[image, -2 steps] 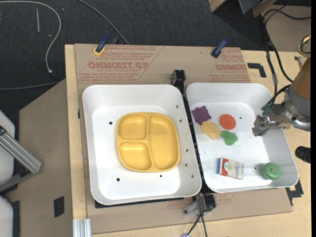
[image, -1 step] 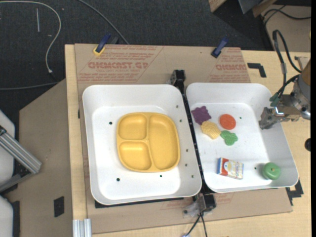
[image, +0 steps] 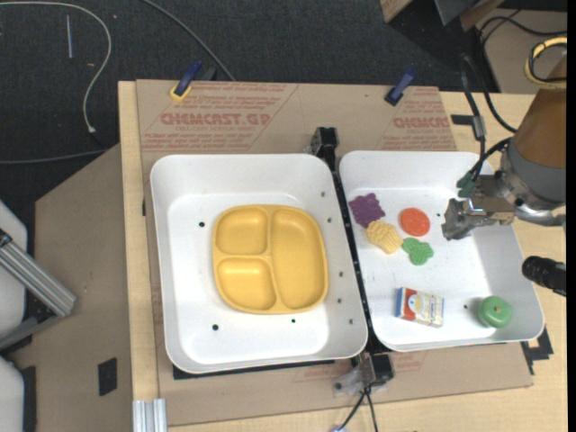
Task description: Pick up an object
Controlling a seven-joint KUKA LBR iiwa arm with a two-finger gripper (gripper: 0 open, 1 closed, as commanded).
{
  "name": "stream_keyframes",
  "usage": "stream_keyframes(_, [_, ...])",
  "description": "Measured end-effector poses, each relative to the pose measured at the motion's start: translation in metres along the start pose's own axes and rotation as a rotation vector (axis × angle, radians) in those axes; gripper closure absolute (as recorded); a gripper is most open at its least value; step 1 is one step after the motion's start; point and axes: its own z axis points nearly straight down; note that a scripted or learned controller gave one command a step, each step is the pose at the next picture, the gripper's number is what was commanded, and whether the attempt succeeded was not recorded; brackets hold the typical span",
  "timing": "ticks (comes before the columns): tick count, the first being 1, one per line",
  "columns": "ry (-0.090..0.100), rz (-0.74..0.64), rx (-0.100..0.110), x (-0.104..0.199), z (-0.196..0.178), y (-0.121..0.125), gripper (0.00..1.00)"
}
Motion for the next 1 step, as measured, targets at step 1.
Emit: stream_keyframes(1, [0.0,-0.001,0.001,0.0635,0.0038,-0.0029,1.0])
